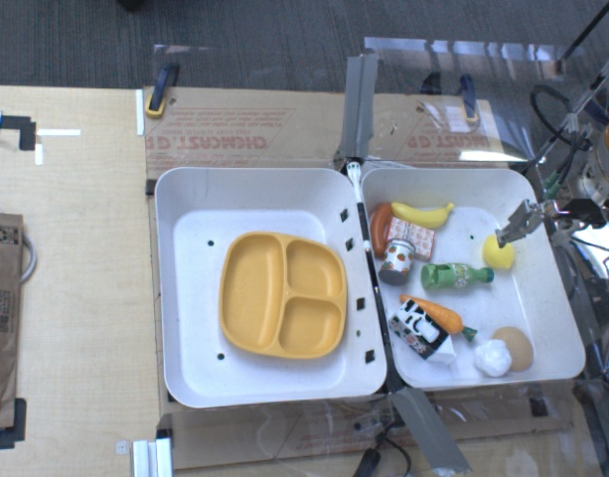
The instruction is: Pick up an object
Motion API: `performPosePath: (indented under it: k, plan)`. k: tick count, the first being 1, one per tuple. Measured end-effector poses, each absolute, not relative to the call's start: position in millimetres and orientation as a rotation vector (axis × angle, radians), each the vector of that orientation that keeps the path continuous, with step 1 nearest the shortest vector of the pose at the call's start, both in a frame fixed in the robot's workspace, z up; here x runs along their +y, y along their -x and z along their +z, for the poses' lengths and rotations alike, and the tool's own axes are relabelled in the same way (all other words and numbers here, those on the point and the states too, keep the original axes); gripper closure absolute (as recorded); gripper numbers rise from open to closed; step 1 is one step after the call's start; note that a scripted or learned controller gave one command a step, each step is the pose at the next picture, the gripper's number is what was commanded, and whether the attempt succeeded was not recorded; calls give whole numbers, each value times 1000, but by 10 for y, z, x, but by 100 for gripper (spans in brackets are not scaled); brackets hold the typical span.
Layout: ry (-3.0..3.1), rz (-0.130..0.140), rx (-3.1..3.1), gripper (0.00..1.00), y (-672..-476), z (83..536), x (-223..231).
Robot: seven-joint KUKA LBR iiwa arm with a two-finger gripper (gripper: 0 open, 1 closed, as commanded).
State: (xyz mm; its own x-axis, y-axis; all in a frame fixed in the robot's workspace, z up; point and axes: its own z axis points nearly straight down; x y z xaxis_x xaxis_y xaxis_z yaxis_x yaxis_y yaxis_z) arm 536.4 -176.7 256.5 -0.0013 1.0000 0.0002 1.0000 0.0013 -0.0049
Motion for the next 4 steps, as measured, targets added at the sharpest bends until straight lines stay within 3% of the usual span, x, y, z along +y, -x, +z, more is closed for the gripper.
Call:
performPosePath:
  k: [1, 2, 3, 4]
  plan:
    - [2162, 3, -2278, 0, -5073, 3025, -1808]
    - [1932, 3, -2474, 0, -5396, 2074, -2221]
    - [1902, -5, -2500, 0, -5745, 1017, -2189]
    - [1854, -5, -2531, 0, -5883, 907, -2174]
